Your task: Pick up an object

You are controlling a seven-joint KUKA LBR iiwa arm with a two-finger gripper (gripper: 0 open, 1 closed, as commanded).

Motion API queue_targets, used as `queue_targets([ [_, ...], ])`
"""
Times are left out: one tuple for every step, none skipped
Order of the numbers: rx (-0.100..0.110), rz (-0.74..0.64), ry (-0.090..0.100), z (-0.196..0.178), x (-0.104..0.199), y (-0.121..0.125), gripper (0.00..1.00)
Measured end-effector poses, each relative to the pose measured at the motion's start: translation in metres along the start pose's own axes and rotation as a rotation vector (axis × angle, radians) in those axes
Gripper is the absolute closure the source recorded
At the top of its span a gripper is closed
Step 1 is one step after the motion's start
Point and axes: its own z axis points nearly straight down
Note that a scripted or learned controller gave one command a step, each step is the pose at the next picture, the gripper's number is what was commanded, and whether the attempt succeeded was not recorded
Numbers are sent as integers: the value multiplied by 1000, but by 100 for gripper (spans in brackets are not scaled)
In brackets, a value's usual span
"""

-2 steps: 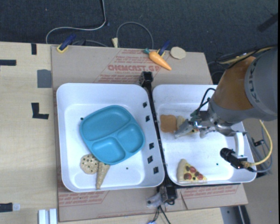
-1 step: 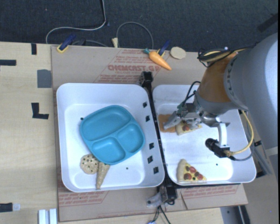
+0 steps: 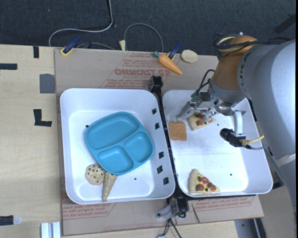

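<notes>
My gripper [image 3: 192, 111] is low over the back left part of the right bin [image 3: 238, 180], reaching in from the right under the orange-banded wrist. A small pizza slice [image 3: 202, 121] lies right beside it, partly under the gripper body. A brown toast square [image 3: 177, 131] sits just to the front left of the gripper, near the bin's left wall. A second pizza slice [image 3: 202, 183] lies at the bin's front. I cannot see whether anything is held.
The left bin [image 3: 72, 113] holds a blue divided plate [image 3: 120, 142], a cookie [image 3: 94, 174] and a cone [image 3: 108, 184]. A carrot [image 3: 169, 63] and a pale round piece [image 3: 189, 56] lie on the cardboard behind the bins. The arm covers the right bin's right edge.
</notes>
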Motion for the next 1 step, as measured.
queue_targets([
  [-6,1,2,1,-28,2,0],
])
